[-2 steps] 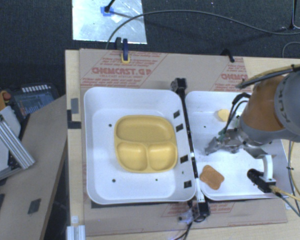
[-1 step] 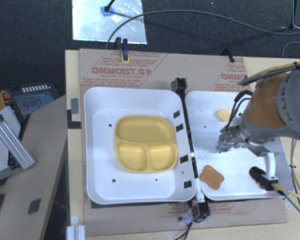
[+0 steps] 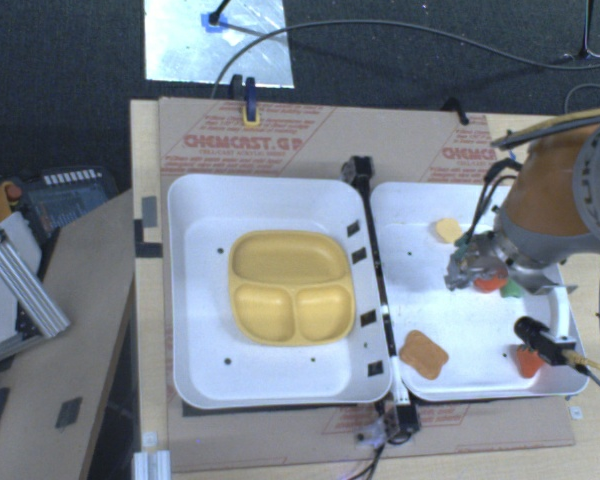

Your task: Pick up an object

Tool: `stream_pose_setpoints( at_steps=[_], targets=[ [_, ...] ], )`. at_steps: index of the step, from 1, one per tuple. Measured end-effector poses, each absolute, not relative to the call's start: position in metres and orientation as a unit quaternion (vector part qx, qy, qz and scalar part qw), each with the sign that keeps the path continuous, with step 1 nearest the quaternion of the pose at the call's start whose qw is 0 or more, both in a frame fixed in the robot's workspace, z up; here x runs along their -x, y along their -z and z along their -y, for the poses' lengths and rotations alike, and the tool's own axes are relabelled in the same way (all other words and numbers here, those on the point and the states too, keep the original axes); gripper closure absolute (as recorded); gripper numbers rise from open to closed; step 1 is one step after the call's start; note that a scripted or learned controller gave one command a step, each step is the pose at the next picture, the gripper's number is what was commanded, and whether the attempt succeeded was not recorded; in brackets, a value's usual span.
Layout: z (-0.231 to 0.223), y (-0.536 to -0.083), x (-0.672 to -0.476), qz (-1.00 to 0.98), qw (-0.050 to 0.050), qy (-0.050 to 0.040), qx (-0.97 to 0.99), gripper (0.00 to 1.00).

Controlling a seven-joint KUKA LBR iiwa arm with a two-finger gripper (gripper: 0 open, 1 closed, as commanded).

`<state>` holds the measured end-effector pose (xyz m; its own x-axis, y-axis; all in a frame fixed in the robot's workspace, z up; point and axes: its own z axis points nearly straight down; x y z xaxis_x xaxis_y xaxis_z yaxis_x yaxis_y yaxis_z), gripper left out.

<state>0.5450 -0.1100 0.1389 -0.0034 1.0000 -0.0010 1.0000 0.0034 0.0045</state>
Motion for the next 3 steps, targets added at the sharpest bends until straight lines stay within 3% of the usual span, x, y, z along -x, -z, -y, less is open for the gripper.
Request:
stream_pose_setpoints(
  at_steps=[2,3],
  targets=[
    [0.102,-0.243,-0.55,-0.709,0.003,-0.0021,-0.705,1.0],
    [0.045,-0.25,-0.546,-0.71,0.0,-0.0014,-0.704,1.0]
  ],
)
